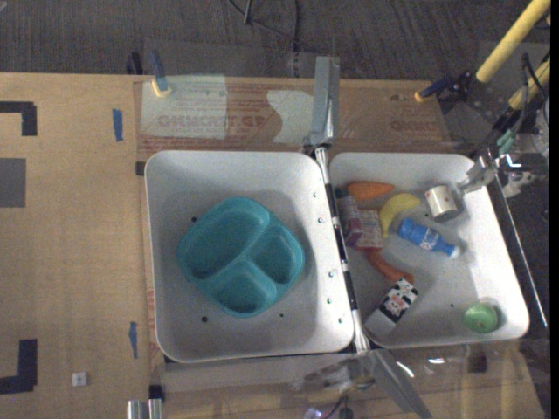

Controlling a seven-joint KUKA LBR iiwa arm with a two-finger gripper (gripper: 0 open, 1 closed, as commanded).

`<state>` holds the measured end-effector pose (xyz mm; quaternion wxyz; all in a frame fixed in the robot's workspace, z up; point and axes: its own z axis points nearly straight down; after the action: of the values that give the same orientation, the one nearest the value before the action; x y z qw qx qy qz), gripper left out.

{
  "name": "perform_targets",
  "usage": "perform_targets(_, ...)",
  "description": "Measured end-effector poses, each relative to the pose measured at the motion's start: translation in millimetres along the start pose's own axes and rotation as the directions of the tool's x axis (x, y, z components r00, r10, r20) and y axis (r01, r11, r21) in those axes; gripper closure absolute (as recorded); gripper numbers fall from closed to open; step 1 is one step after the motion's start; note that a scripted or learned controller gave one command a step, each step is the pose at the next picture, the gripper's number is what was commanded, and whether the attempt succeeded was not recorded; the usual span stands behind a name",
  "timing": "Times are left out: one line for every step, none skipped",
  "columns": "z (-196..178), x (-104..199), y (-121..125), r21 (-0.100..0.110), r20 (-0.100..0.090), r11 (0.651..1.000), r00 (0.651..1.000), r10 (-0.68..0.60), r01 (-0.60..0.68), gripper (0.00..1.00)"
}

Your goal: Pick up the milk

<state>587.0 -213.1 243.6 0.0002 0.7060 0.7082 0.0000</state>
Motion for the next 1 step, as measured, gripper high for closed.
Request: perform_targets(101.7, 80.0, -42.9, 0.002, 0.0, 0.996, 0.996, 0.087, -0.087, 0.0)
